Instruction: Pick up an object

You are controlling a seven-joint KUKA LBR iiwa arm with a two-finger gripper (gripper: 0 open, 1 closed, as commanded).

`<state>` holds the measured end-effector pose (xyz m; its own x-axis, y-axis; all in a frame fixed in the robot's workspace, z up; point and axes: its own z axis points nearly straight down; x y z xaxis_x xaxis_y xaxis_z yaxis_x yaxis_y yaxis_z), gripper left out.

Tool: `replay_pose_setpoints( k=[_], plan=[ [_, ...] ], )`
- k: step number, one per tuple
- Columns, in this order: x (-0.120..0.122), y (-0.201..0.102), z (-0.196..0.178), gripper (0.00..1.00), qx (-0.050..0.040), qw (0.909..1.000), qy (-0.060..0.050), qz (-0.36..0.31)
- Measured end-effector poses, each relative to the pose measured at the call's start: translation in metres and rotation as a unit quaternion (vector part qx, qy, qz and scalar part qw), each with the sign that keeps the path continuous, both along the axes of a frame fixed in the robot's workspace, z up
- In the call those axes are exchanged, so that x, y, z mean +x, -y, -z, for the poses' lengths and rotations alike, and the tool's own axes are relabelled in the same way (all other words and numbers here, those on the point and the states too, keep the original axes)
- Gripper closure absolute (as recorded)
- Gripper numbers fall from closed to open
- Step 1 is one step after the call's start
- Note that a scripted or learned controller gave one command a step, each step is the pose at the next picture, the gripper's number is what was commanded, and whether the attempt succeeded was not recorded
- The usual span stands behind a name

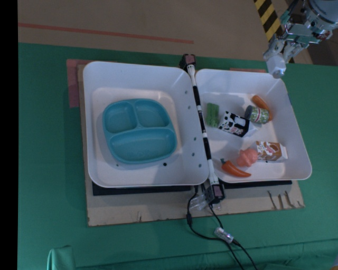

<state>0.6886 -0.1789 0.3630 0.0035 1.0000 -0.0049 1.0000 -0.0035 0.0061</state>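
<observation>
My gripper hangs at the upper right, above the far right corner of the right bin, with nothing visible between its fingers. In that bin lie a green vegetable, a black-and-white cow-patterned carton, a small green can, an orange carrot, an orange-and-white carton, a pink toy and a red-orange pepper. All of these sit lower and to the left of the gripper, apart from it.
The left bin holds a teal divided plate. A black-and-white rod runs along the seam between the bins. Cables trail over the green cloth at the front. Yellow-black hazard tape marks the floor at the back.
</observation>
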Motion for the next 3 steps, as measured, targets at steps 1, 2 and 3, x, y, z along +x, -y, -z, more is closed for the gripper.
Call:
replay_pose_setpoints(
  k=[1, 2, 3],
  plan=[
    [0.0118, 0.0083, -0.0037, 1.00, 0.0000, 1.0000, 0.000, 0.000],
    [0.0116, -0.0007, -0.0003, 1.00, 0.0005, 1.0000, -0.001, 0.000],
    [0.0114, 0.0044, 0.0018, 1.00, 0.0005, 1.0000, -0.001, 0.000]
  ],
)
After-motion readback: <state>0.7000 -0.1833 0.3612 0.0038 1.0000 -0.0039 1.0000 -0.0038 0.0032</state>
